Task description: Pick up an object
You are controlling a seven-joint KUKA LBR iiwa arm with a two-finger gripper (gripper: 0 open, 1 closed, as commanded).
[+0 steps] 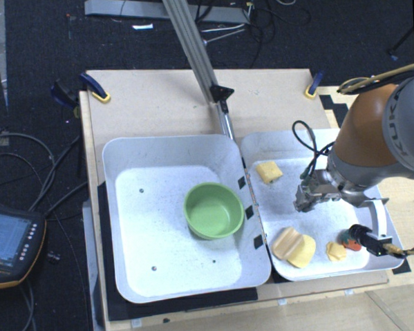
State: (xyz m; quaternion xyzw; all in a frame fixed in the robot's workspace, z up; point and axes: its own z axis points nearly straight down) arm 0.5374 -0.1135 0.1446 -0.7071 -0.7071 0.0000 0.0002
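Note:
My gripper [303, 200] hangs over the middle of the right bin [283, 145], pointing down at bare bin floor. A small yellow block [268, 172] lies to its upper left. A larger yellow and tan piece [294, 247] rests below it near the bin's front edge. A small yellow bit [336, 251] and a red and green piece [351, 240] lie at the front right. Nothing shows between the fingers.
A green bowl [213, 209] stands in the left bin [126, 200], close to the divide between bins. A slanted metal pole [198, 54] comes down to the back edge between the bins. Clamps sit at the bench's rear corners.

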